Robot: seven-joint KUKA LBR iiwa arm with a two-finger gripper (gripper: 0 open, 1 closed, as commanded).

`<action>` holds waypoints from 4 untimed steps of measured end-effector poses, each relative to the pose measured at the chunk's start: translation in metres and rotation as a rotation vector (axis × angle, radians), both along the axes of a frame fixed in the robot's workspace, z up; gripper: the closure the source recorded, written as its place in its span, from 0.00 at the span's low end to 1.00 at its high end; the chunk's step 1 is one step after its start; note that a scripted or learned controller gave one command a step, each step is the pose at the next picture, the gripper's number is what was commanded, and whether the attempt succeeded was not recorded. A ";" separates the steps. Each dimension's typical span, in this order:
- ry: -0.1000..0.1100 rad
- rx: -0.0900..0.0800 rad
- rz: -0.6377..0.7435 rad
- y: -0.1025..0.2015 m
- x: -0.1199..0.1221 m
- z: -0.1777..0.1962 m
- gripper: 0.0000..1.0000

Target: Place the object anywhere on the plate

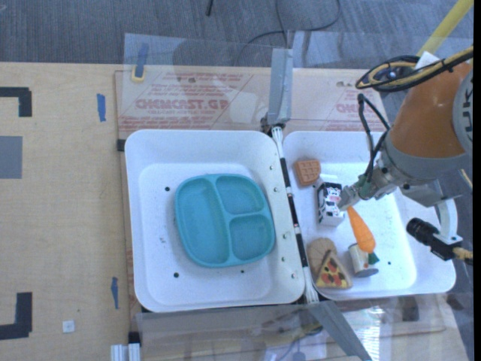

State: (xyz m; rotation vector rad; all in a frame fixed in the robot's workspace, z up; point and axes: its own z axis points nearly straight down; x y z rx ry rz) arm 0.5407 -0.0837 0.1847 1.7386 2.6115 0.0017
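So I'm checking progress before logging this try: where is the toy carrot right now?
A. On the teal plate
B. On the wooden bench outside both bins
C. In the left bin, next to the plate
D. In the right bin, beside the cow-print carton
D: the toy carrot lies in the right bin just right of the cow-print carton, while the teal plate sits in the left bin.

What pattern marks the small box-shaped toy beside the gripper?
Black patches on white, like a cow, on the small box-shaped toy; seen in the camera view.
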 end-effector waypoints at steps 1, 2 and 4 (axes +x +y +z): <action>0.001 0.001 0.009 0.059 0.011 0.029 1.00; 0.000 0.000 0.141 0.127 0.043 0.000 1.00; 0.005 0.001 0.092 0.194 0.055 -0.052 0.00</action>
